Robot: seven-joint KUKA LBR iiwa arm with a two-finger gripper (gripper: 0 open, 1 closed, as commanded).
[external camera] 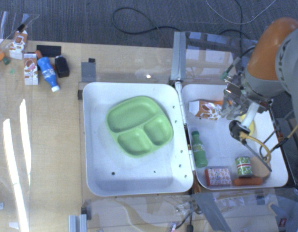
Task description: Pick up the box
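Box [218, 176] lies flat near the front wall of the right bin [280, 178], long axis left-right. Hand [231, 111] sits toward the bin's rear, well apart from it; finger state: cannot tell.

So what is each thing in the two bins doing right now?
green plate: flat in the left bin, right way up.
green bottle: lying on its side in the right bin.
box: lying flat near the front wall.
can: standing upright.
carton: lying down beside the pincer.
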